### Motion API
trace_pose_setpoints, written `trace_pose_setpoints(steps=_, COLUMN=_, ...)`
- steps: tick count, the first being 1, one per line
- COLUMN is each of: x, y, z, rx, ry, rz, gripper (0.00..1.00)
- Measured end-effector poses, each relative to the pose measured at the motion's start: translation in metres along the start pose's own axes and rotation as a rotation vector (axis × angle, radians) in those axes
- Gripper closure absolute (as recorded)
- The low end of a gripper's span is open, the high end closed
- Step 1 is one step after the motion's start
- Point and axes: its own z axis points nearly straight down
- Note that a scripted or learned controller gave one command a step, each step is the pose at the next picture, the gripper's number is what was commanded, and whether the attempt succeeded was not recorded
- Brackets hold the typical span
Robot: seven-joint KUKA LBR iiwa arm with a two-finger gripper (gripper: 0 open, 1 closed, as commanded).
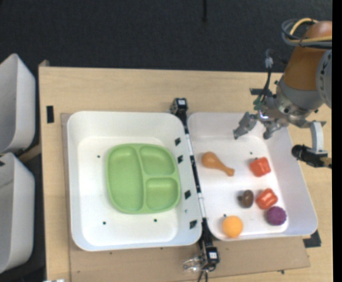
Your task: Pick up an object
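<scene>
The gripper hangs over the far part of the right bin with its two dark fingers spread apart and nothing between them. Taking the toy chicken drumstick as the landmark, the fingers sit beyond it and to its right, apart from it and seemingly above the bin floor.

The candidates all lie in this bin. A red pepper-like piece lies to the right of the drumstick and is the nearest thing to the fingers. Nearer the camera than the drumstick are a small brown round piece, a second red piece just beside it, a purple ball-like piece and an orange ball. The green divided plate sits in the left bin, well left of the drumstick.

I judge the approach is in hand. The lone red piece suits best: centre over it, descend straight, close only when the fingers straddle it. The brown and red pair risk a double contact.
</scene>
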Motion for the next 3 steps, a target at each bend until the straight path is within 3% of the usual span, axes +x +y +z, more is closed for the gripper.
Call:
trace_pose_setpoints(steps=1, x=0.000, y=0.002, z=-0.006, rx=-0.011, ry=-0.002, rz=-0.003, gripper=0.00)
trace_pose_setpoints(steps=3, x=0.006, y=-0.003, z=0.102, rx=-0.006, ry=-0.003, rz=0.000, gripper=0.00)
